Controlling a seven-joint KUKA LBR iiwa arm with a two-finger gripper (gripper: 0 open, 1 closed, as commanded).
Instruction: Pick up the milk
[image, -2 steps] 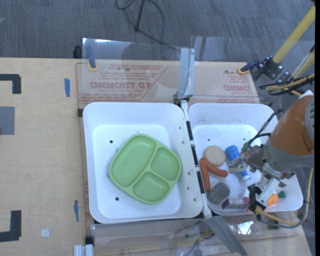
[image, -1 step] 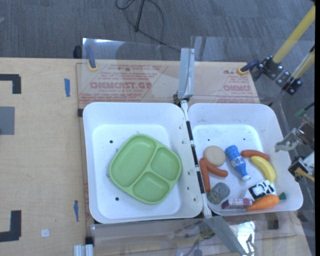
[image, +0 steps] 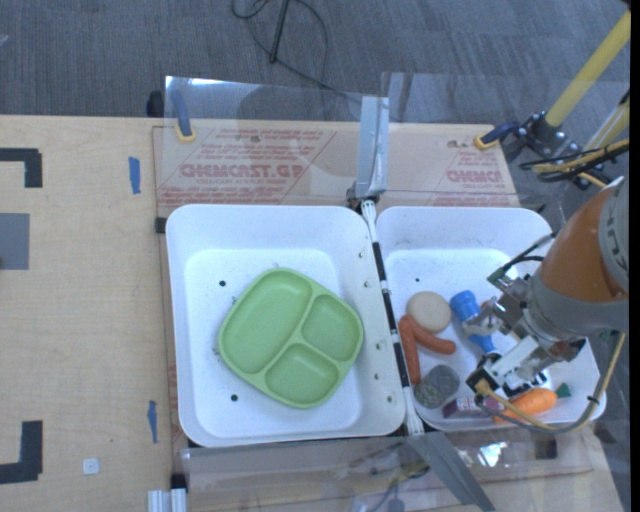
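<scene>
The milk looks to be the small blue container (image: 464, 304) lying in the right bin (image: 450, 228), just right of a beige egg-shaped item (image: 430, 310). My gripper (image: 489, 322) hangs low over the bin's middle right, directly at the blue container's lower right end and covering part of it. More blue (image: 483, 342) shows just below the gripper. Whether that is the same container cannot be made out.
The left bin (image: 200, 240) holds a green divided plate (image: 292, 337). In the right bin lie two red-orange sausages (image: 428, 341), a grey round item (image: 437, 385), a purple item (image: 462, 407), an orange carrot (image: 532, 402) and a small green piece (image: 563, 388).
</scene>
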